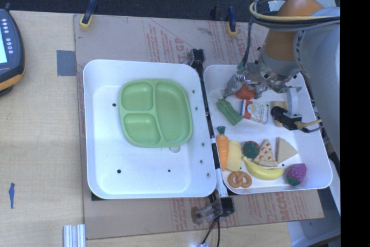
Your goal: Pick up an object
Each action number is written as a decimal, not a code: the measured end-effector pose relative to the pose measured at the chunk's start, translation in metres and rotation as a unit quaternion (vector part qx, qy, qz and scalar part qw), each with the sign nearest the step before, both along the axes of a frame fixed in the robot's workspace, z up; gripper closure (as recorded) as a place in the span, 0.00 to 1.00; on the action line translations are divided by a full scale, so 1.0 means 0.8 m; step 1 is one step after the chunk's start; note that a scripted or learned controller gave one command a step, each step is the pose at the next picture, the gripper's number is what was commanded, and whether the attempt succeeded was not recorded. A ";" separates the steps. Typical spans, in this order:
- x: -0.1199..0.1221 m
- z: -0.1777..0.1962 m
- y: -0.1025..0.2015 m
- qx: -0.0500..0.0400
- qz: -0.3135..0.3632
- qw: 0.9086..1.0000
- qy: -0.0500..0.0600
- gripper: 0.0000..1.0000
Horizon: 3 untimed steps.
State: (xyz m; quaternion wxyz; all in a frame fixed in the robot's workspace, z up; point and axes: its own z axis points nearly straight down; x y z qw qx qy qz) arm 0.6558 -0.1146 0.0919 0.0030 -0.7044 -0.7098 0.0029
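My gripper (245, 85) hangs low over the far end of the right bin (324, 168), under the orange-banded wrist. A small red toy (246, 93) lies directly under it, partly covered by the gripper. Just in front of the gripper lie a green pickle (229, 111) and a white carton with a red label (256, 112). Nearer the front of the bin are a carrot (222, 143), a yellow corn piece (233, 155), broccoli (250, 148), a pizza slice (266, 154), a bread wedge (285, 149), a banana (263, 171), a pretzel (239, 180) and a magenta berry (295, 173).
The left bin (101, 176) holds a green divided plate (156, 113) in its far half. A grey handheld pendant (8, 46) rests at the bench's left edge. Clamps (88, 13) stand along the far edge of the cardboard.
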 end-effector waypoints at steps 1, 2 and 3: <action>0.000 0.000 -0.013 0.000 -0.003 1.000 -0.002 0.00; 0.000 0.000 -0.003 0.000 -0.001 1.000 -0.001 0.00; 0.001 0.000 -0.018 -0.001 -0.003 1.000 -0.003 0.00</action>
